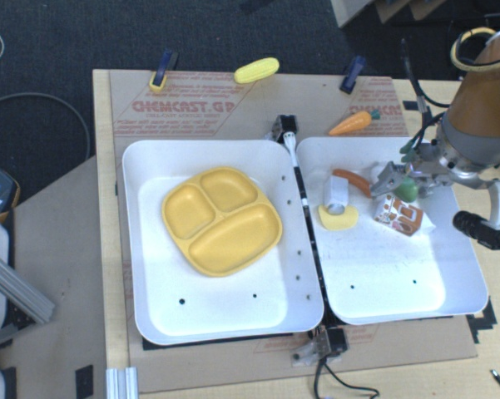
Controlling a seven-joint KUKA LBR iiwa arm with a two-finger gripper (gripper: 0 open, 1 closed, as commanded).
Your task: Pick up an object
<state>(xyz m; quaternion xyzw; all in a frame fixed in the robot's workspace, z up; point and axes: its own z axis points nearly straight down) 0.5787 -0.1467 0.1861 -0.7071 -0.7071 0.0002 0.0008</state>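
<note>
Far to the left of the hand, a yellow divided plate (222,220) lies in the left bin (141,248). Nearer, in the right bin (399,293), a small white cylinder (339,193) rests on a yellow disc (339,217), with an orange-red stick (350,179) just beside them. The hand (406,181) hangs low over that bin's upper right, right above a green object (408,189) and an orange-and-white carton (398,214); whether it is open or gripping anything cannot be told. Beyond the bins, a toy carrot (352,123) lies on the surface (200,106).
</note>
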